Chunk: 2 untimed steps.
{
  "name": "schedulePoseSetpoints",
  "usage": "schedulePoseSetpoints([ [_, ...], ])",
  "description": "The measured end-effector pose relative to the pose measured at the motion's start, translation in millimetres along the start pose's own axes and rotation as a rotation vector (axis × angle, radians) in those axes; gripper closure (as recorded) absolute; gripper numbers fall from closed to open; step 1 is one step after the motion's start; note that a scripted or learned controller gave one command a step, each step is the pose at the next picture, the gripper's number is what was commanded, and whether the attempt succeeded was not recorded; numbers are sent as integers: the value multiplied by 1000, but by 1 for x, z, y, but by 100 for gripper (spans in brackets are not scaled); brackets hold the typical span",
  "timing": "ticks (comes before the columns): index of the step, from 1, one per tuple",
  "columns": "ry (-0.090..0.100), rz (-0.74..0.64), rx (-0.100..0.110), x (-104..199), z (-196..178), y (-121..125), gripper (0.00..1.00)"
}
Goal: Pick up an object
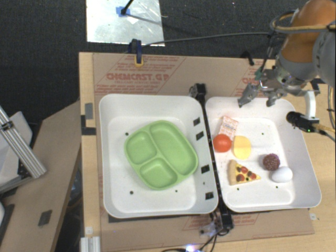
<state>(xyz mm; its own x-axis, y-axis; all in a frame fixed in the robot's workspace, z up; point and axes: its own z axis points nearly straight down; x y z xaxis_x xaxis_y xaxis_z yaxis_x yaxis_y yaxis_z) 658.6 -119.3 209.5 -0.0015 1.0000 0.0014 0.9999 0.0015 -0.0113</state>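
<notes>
Arm: grey, with its orange band [315,14] above the wrist, reaching in from the upper right.
Wrist: angled down and to the left.
Pincer [258,100]: two dark fingers spread apart, pointing down, nothing between them.

Below my one claw [258,97] I count two white bins [113,193], one green divided plate [160,154], one tomato [222,143], one yellow piece [242,147], one pizza slice [241,173], one packet [228,125], one dark berry [271,161] and one egg [282,174].
</notes>
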Motion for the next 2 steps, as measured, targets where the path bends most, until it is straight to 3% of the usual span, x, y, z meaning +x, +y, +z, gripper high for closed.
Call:
schedulePoseSetpoints([
  [1, -1, -2, -13, 0, -9, 2, 0],
  [2, -2, 0, -10, -8, 43, -3, 0],
])
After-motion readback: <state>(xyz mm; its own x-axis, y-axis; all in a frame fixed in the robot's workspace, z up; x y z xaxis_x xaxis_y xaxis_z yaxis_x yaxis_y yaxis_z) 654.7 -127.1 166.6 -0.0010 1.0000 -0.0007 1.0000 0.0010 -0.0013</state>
